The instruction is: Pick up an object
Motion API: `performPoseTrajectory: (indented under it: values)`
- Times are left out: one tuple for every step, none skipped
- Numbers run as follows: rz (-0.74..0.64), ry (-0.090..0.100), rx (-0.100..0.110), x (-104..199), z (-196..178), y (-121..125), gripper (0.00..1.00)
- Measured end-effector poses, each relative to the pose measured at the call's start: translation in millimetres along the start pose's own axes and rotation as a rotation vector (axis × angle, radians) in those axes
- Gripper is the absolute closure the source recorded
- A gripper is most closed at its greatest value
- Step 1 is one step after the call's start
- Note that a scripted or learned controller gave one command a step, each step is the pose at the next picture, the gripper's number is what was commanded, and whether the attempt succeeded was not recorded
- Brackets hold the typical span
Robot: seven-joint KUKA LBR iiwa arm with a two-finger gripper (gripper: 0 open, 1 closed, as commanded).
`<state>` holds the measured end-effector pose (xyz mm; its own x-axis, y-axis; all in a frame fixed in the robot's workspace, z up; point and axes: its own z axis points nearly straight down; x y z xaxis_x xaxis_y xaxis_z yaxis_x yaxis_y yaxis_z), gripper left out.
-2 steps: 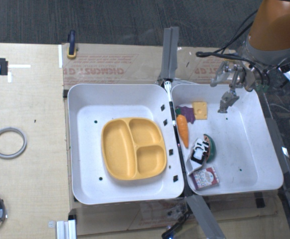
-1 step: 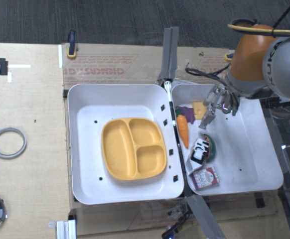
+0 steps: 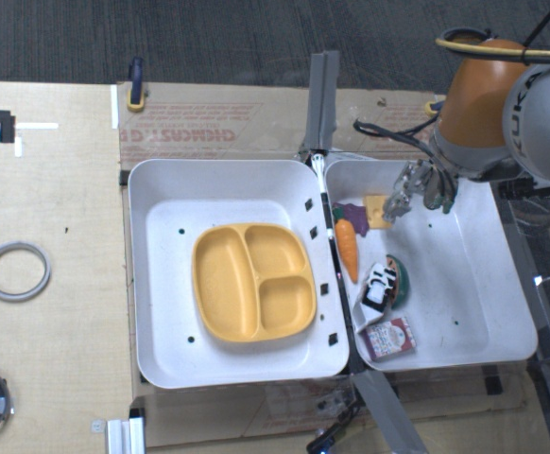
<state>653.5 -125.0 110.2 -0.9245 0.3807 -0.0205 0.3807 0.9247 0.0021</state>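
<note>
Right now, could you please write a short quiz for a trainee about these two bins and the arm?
1. True or false: the yellow divided plate lies in the left bin.
2. Which thing lies nearest the divider between the bins? A carrot; B small red box; C tape roll.
3. Fill in: the gripper hangs over the ___ bin.

Key: 1 true; 2 A; 3 right.

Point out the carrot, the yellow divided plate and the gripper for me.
carrot [image 3: 348,249]: camera view, middle of its orange body.
yellow divided plate [image 3: 253,281]: camera view, its central divider ridge.
gripper [image 3: 415,197]: camera view, between its fingertips.
</note>
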Motion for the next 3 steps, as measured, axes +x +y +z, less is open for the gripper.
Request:
performPoseTrajectory:
  values:
    - [0.0,0.0,0.0,0.2,0.2,0.1,0.0]
    - [0.191,0.018,0.004,64.0,16.2,-7.0,0.0]
    - [0.674,0.014,0.009,22.3,16.2,19.9,0.0]
